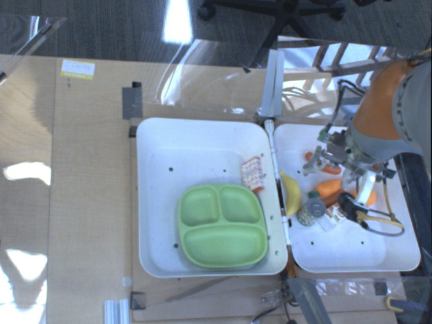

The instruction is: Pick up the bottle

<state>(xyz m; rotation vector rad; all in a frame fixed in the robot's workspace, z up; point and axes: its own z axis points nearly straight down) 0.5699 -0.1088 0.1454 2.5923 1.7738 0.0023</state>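
Observation:
The bottle (312, 210) is small, with a dark grey-green cap and a clear body. It lies in the right bin (351, 252), near that bin's left wall and just right of a yellow banana (291, 193). My gripper (329, 163) hangs over the right bin's middle, above and to the right of the bottle and apart from it. An orange carrot-like piece (329, 187) lies between the gripper and the bottle. I see nothing held in the gripper.
A small orange item (308, 157) lies at the gripper's left. The left bin (158, 181) holds a green divided plate (223, 225) and a red-and-white packet (253, 174) by its right wall. The grey arm with its orange band (379, 110) comes in from the right.

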